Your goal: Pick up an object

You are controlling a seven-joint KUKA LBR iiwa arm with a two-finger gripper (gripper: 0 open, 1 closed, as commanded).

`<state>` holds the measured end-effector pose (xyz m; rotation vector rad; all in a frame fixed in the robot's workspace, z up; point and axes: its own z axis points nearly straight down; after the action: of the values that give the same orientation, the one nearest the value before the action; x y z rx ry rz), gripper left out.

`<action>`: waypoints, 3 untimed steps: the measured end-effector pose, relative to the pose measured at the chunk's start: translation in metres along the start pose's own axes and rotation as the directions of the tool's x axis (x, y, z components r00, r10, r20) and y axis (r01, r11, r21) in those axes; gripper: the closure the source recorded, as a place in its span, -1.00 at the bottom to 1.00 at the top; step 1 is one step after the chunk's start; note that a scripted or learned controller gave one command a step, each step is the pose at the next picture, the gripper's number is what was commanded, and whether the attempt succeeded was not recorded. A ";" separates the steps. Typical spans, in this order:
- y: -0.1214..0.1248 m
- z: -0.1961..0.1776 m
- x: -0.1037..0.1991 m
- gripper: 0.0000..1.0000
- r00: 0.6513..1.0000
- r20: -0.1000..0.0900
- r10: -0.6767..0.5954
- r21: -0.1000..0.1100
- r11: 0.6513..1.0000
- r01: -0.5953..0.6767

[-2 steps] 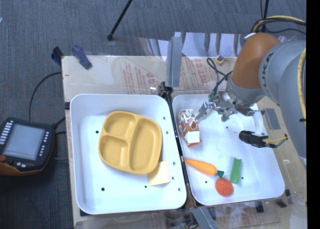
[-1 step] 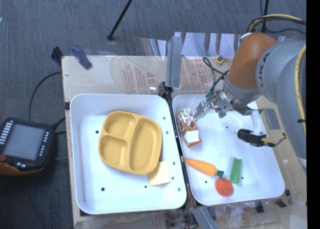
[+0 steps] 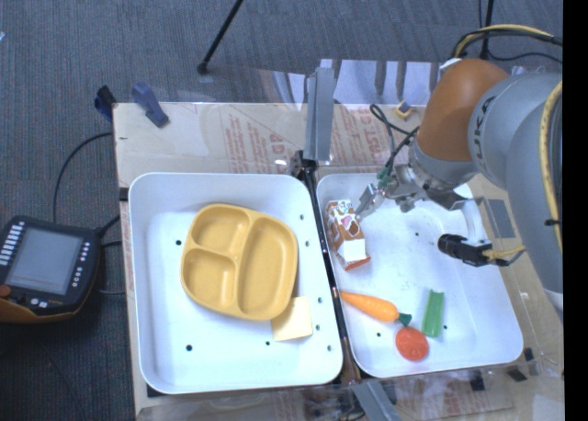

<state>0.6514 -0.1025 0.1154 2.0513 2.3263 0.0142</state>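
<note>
My gripper [image 3: 384, 197] hangs over the back left part of the right bin [image 3: 478, 346], its fingers spread and nothing between them. Just in front of it and to the left, an orange and white small carton [image 3: 347, 237] stands against the bin's left wall. An orange carrot [image 3: 369, 305] lies further forward. Near the front sit a green stick-shaped piece [image 3: 433, 312] and a red tomato [image 3: 412, 345]. The grey arm with its orange band [image 3: 464, 107] covers the bin's back right corner.
The left bin [image 3: 161, 336] holds a yellow divided plate [image 3: 241, 260] and a pale yellow wedge [image 3: 294, 321] by its front right rim. A black cylindrical part [image 3: 464, 249] sticks out over the right bin's right side. A metal post [image 3: 318, 120] rises behind the divider.
</note>
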 end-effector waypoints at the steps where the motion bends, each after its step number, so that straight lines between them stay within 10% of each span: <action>1: -0.002 0.017 0.008 -1.00 0.999 -0.010 -0.046 0.015 0.999 0.047; 2: -0.062 0.016 0.011 -1.00 0.998 -0.016 -0.057 0.016 0.998 0.057; 3: -0.173 0.018 0.014 -1.00 0.992 -0.026 -0.122 0.024 0.992 0.122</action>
<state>0.4785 -0.1107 0.0916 1.9265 2.4746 0.0056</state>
